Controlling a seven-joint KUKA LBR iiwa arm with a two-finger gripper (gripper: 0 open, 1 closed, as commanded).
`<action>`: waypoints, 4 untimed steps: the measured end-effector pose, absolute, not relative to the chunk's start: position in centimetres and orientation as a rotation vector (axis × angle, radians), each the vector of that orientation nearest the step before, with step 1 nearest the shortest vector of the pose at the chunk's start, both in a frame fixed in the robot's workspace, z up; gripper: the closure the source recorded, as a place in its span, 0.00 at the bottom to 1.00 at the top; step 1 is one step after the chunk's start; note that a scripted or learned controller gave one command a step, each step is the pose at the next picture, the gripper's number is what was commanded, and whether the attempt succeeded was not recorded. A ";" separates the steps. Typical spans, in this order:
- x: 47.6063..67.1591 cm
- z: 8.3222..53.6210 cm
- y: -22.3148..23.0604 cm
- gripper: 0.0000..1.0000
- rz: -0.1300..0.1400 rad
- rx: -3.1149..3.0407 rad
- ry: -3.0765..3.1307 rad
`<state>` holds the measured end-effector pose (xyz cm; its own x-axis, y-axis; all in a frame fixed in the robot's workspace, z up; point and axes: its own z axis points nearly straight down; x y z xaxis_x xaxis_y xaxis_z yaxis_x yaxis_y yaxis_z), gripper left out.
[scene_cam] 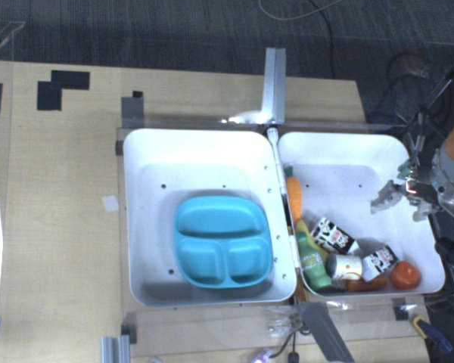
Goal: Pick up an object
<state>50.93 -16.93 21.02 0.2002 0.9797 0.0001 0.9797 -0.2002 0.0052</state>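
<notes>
My gripper (402, 204) hangs over the right side of the right bin (340, 161), open, with nothing between its fingers. Loose items crowd that bin's front and left: an orange carrot (293, 195) along the left wall, a green bottle (312, 259), a black-and-white patterned carton (333, 235), a white cup (346, 265), a second patterned carton (380, 262) and a red tomato (404, 275). The nearest of them, the second carton and the tomato, lie below and slightly left of the gripper in the view, apart from it.
A blue divided plate (223, 240) lies in the left bin (151, 165). A metal post (275, 82) rises behind the divider between the bins. The arm's grey body (450, 180) overhangs the right bin's right wall.
</notes>
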 end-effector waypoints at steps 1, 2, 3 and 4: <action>55.8 10.8 -18.8 0.00 0.002 2.696 1.612; 57.7 8.8 -19.5 0.00 0.010 2.889 1.227; 50.3 8.9 -19.9 0.00 0.017 2.937 1.106; 48.8 12.5 -16.3 0.00 0.006 2.924 1.148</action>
<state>48.82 -16.34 12.49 0.7329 0.6804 0.0032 0.6804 -0.7329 0.0018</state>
